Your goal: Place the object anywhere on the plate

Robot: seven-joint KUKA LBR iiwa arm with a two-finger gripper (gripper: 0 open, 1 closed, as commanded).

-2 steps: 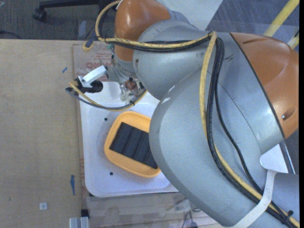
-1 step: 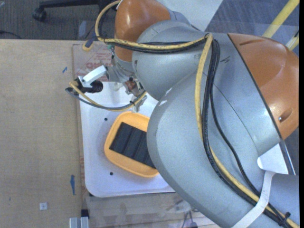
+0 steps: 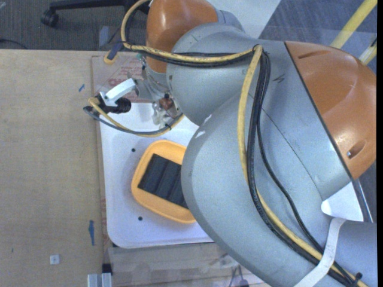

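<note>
The big grey robot arm (image 3: 239, 130) covers most of the white bin (image 3: 119, 220). A dark flat block (image 3: 160, 178) lies on the yellow plate (image 3: 143, 187). The gripper (image 3: 160, 109) is near the bin's top.

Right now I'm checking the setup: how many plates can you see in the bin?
1. A yellow plate with a dark object lying on it sits in the white bin, partly covered by the grey arm. The arm hides much of the bins, so more could be hidden.
</note>
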